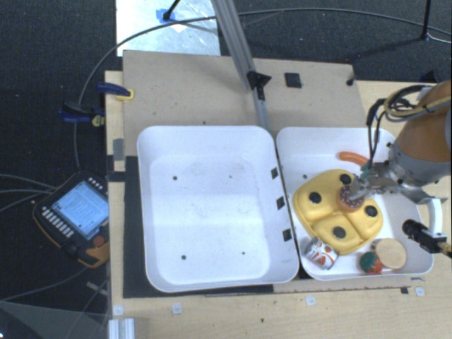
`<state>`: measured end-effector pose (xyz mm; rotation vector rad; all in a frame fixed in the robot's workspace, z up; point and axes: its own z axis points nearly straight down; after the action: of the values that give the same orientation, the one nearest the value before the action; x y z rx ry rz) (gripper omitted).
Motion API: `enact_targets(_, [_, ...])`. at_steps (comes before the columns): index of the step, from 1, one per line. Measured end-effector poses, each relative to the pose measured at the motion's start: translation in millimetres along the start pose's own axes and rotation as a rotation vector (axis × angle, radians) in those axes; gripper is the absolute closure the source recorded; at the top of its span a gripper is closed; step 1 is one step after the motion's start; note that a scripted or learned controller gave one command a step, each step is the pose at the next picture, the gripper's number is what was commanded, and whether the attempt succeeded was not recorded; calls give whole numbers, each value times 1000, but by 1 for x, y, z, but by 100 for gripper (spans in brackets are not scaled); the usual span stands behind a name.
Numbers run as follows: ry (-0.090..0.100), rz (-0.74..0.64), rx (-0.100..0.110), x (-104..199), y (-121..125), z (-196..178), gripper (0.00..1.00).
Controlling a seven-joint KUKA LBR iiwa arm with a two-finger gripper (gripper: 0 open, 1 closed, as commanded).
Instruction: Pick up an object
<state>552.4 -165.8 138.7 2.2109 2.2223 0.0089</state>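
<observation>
In the right bin (296,147) lies a large yellow toy with dark round buttons (337,212), taking up its middle. My gripper (349,195) is down on the top of this yellow toy, near its upper right buttons. An orange carrot-like piece (351,157) lies behind it. In front of the toy sit a small red and white can (321,253), a round tan disc (390,253) and a small green and red item (369,262).
The left bin (205,203) stands beside the right one on a brown board. A grey pole (236,37) slants in from the top to the bins' back edge. A handheld pendant (74,214) lies left of the bench.
</observation>
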Motion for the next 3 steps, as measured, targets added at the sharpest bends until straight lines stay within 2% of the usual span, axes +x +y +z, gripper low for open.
enact_targets(1, [-1,0,1,2,4,-64,100])
enact_targets(2, [0,0,4,2,6,-87,100])
enact_targets(3, [3,-5,8,59,-9,-89,100])
